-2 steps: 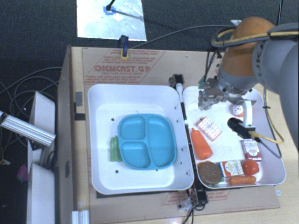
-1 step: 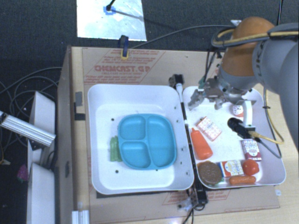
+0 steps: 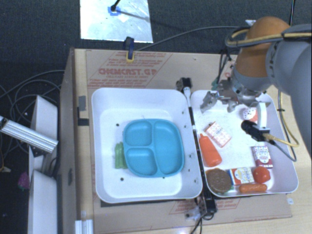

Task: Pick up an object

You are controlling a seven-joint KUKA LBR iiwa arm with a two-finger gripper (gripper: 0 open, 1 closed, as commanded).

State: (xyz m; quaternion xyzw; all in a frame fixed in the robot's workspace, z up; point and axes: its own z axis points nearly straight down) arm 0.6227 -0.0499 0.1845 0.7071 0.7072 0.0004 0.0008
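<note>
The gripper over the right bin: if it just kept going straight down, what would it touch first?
Probably the bare white floor of the right bin. The gripper hangs over its far left corner; the small red-and-white box lies nearer the camera. Depth is uncertain.

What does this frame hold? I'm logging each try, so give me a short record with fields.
left bin: blue divided plate, green item at its left edge
right bin: orange bottle, round brown patty, tomato, carrot, small cartons
gripper: above the right bin's far end, nothing seen between its fingers
</note>
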